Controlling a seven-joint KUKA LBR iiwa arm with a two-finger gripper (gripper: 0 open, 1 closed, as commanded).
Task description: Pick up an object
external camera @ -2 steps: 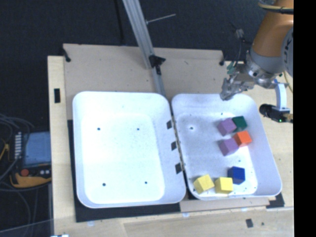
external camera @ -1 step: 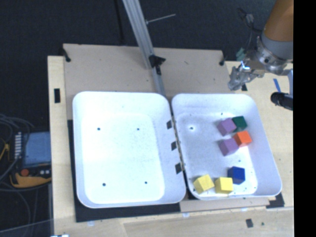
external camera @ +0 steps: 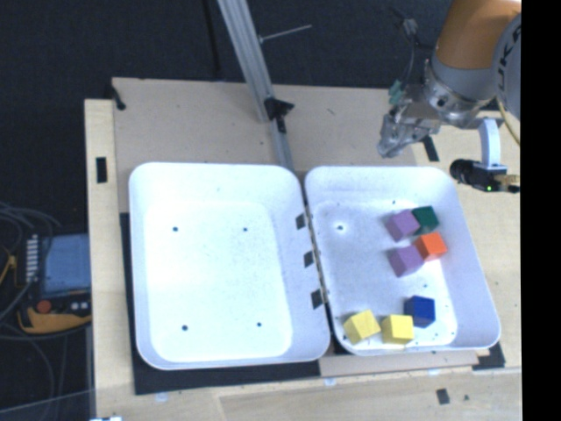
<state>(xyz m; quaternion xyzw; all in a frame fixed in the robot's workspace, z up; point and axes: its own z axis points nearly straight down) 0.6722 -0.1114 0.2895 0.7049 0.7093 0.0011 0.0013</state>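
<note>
The right bin holds several small blocks. Two purple blocks lie near its middle right, with a green block and an orange block beside them. A blue block and two yellow blocks sit at the near edge. My gripper hangs above the far rim of the right bin, away from the blocks, with nothing visible between its fingers.
The left bin lies beside the right one. A grey metal pole slants up from between the bins' far corners. A control box and cables sit left of the bench.
</note>
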